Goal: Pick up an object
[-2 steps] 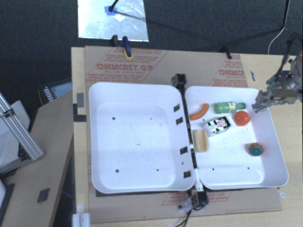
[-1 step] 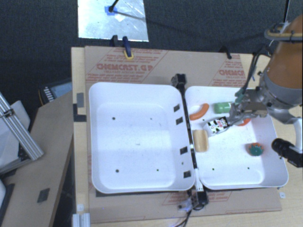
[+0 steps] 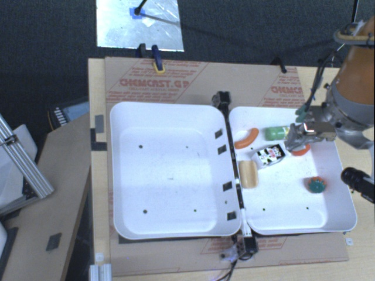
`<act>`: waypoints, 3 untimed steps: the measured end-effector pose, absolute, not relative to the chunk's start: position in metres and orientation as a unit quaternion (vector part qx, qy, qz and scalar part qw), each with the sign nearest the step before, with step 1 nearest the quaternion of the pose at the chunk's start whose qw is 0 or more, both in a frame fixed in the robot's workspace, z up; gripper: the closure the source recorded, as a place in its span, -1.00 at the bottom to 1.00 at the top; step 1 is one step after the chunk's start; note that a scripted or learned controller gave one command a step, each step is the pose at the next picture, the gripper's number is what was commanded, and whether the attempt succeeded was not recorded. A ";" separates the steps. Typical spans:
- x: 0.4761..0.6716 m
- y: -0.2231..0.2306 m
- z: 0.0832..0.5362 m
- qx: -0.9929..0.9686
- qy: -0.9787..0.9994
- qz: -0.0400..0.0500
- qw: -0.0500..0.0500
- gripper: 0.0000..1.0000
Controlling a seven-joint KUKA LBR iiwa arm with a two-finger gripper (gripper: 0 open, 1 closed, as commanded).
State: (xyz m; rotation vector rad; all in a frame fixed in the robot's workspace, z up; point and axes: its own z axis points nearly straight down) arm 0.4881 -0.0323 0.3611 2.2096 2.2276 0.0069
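We see a thick arm point(image 3: 355, 81) with a broad orange band and a grey collar beneath it, thin dark cables looping beside it, a pale ring at the top, and a boxy grey metal gripper point(image 3: 297, 134) at its end, partly blurred.

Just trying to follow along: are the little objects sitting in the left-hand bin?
No, the tan block, the teal piece and the orange sausage shape all lie in the right bin.
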 end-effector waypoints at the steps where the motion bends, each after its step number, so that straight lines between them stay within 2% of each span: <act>1: 0.489 -0.032 0.372 0.702 0.712 0.003 0.003 1.00; 3: 0.491 -0.032 0.394 0.698 0.716 0.006 0.005 1.00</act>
